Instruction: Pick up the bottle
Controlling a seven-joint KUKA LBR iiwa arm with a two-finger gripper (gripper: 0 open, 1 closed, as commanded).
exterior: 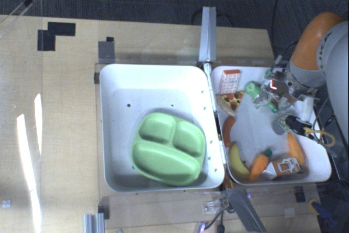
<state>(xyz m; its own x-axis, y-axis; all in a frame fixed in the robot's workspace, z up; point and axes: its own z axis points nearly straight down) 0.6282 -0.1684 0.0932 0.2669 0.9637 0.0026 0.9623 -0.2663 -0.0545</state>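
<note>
The bottle [259,94] is clear plastic with a green cap, and it lies tilted at the back of the right bin [322,171]. Its cap end points left toward a small carton. My gripper [279,91] reaches in from the right and sits directly over the bottle's right end, covering part of it. From this angle I cannot make out whether the bottle is gripped or merely under the gripper head. The grey arm with its orange band [316,41] rises behind, at the right edge.
The right bin also holds a red-and-white carton [230,81], a toy pizza slice [233,100], a sausage [228,129], a banana [236,159], two carrots [258,166] and a small box [287,166]. A green divided plate [169,147] lies in the left bin [117,117].
</note>
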